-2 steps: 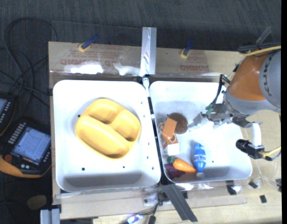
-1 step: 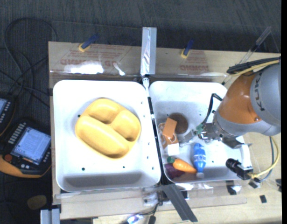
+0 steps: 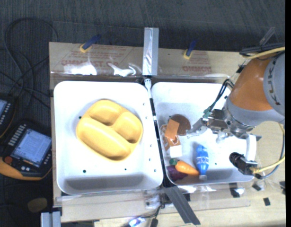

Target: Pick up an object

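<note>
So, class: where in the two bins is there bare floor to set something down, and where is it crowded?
Free: right bin floor along its far wall; left bin strip nearer than the yellow object. Crowded: around the carrot and blue bottle.

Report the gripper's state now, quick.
Gripper: over the right bin, near the brown object; open or shut cannot be told.

The grey arm (image 3: 259, 96) with its orange band reaches in from the right, wrist bent downward.
</note>
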`<act>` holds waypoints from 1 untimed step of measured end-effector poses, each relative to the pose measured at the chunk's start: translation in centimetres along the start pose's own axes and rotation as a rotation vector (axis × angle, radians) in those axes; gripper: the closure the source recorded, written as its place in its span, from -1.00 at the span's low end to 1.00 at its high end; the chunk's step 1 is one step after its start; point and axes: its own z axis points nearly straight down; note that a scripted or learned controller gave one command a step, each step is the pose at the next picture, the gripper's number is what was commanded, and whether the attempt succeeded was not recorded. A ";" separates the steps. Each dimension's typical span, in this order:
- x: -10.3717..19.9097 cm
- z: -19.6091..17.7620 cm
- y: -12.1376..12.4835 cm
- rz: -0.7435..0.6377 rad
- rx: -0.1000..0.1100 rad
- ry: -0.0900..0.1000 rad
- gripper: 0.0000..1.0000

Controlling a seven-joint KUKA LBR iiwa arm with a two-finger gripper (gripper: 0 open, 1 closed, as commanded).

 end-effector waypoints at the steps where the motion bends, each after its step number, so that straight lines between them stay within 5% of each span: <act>1: 2.3 0.9 -2.5 0.395 0.003 0.000 -1.00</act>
